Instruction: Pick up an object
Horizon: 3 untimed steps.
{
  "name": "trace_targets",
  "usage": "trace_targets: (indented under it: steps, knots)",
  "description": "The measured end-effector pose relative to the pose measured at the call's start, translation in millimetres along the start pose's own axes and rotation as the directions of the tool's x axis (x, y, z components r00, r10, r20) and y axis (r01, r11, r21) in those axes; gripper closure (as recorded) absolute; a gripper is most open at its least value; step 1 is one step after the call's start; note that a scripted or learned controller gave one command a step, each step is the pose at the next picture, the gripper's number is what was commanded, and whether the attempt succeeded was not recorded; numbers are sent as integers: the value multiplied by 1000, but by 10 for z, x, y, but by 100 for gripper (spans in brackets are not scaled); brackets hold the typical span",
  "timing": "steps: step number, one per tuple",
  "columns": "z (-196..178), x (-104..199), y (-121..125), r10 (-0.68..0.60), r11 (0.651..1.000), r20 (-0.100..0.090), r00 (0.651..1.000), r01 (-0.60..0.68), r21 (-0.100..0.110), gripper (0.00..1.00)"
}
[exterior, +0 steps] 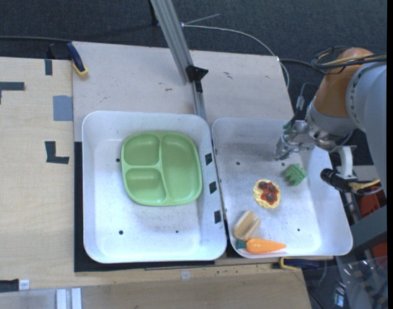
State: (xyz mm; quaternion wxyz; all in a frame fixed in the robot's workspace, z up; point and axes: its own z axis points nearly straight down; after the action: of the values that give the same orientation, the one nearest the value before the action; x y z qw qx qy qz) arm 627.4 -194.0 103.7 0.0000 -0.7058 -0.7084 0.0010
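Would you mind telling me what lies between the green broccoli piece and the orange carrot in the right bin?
In the camera view, the small pizza lies between the broccoli and the carrot.

Bare right bin (248, 147) floor leftward; green toy (294, 174) just beside hand (283, 150).

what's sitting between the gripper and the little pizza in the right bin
Nothing visible does. The gripper is over the right bin, and the green toy lies just off that line, to the right. The pizza lies below, with bare bin floor around it.
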Motion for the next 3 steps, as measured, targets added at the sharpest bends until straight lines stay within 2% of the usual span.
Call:
trace_targets:
  steps: [1, 3]
  knots:
    - [-426, -10, 24, 2, 1000, -1, 1000, -2, -5, 100]
    - [-1514, 70, 148, 1, 1000, 0, 1000, -1, -6, 100]
